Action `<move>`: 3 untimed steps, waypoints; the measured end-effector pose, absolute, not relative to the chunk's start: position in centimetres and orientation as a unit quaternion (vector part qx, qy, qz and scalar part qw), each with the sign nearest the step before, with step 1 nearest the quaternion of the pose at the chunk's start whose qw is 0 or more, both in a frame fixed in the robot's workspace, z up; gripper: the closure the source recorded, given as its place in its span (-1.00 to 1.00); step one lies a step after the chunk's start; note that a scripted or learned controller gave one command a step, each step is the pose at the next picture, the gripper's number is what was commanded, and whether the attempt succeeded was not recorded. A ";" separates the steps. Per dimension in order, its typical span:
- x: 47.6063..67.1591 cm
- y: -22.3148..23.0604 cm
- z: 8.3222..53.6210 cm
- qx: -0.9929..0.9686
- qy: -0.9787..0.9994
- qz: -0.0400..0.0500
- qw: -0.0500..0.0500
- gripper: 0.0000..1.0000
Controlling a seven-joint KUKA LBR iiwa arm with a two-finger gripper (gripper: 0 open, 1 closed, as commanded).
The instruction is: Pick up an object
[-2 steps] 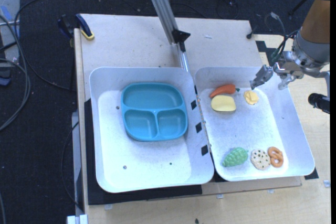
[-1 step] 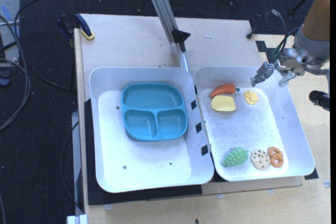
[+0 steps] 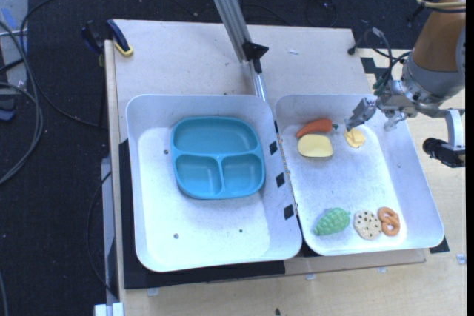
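My gripper (image 3: pixel 375 117) hangs over the far right part of the right bin (image 3: pixel 415 181), open with nothing between its fingers. A small yellow piece (image 3: pixel 355 138) lies just below and left of the left finger (image 3: pixel 361 114). Further left lie an orange carrot (image 3: pixel 315 127) and a larger yellow piece (image 3: pixel 315 147), touching each other. Along the bin's near edge sit a green bunch (image 3: pixel 332 221), a spotted cookie (image 3: pixel 366 224) and a pretzel (image 3: pixel 389 220).
The left bin (image 3: pixel 148 233) holds a blue three-compartment tray (image 3: pixel 218 157). A metal pole (image 3: pixel 229 4) slants down to the gap between the bins. The arm's orange band (image 3: pixel 438 33) rises at the right edge.
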State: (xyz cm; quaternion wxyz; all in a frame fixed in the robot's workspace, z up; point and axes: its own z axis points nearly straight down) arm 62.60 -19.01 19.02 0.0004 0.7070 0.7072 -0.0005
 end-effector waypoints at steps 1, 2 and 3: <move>63.2 -18.8 13.0 0.706 0.708 0.000 0.000 -1.00; 63.2 -18.8 9.2 0.706 0.708 0.000 0.001 -1.00; 63.3 -18.7 10.3 0.706 0.709 0.000 0.001 1.00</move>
